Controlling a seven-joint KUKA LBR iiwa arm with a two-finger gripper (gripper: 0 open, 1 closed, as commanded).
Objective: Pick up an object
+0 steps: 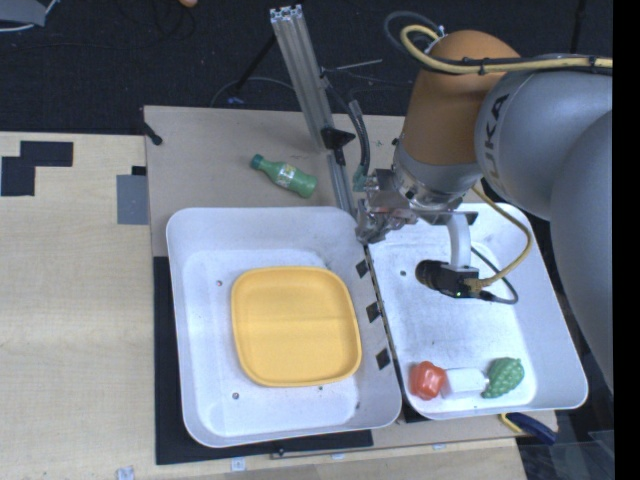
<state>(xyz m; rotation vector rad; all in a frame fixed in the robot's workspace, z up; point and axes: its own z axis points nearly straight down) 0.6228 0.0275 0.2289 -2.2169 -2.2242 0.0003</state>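
1. The hand (378, 213) hangs over the divide between the bins; whether it is open or closed I cannot tell.
2. Tomato (428, 380) and grapes (503, 377) lie at the right bin's (560, 348) near edge.
3. Centre over one, then descend straight.

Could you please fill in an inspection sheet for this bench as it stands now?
Surface: bench bears left bin and right bin side by side.
Job's things: yellow plate lies flat in the left bin; red object, white block and green object sit in a row at the right bin's near edge.
Clutter: green bottle lies on the bench behind the left bin.
Grippers: gripper is over the bins' shared far edge; it holds nothing visible.
Cables: yellow hose loops over the arm.
Surroundings: aluminium rail rises behind the bins.
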